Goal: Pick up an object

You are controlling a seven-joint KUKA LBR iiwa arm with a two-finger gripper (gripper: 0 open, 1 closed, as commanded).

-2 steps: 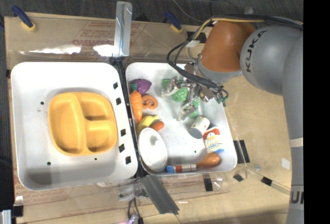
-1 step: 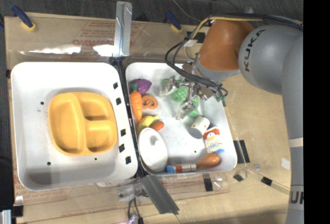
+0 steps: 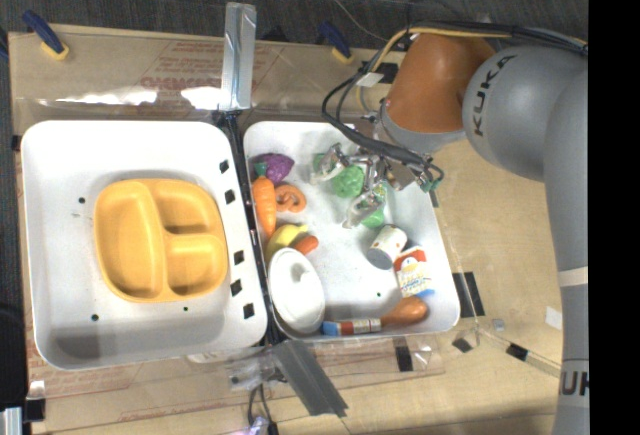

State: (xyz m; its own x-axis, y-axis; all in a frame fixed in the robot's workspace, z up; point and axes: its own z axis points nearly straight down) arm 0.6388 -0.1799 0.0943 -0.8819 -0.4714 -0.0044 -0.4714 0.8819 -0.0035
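At the bench's near edge, the right bin (image 3: 440, 253) holds its clutter: a white bowl (image 3: 296, 291) at seven o'clock, a marker (image 3: 352, 327) and a sausage (image 3: 405, 312) along the six o'clock wall, then a small bottle (image 3: 412, 275) and a cup (image 3: 385, 245) toward four. Across the divider, the left bin (image 3: 50, 223) carries a yellow tray (image 3: 160, 236). Farther up the right bin, a carrot (image 3: 264, 206) lies at nine o'clock with a purple toy (image 3: 272, 166) at ten, and a green toy (image 3: 349, 182) sits near twelve. There the gripper (image 3: 365, 193) hangs low over the green toy, its metal parts tangled visually with the toy; whether the fingers are spread or closed cannot be told, and nothing is clearly seen between them. Behind it the orange band (image 3: 435, 83) and grey arm (image 3: 530, 113) reach in from three o'clock. By appearances the pick is not yet done: every item sits in the bin, and a grasp and lift remain.
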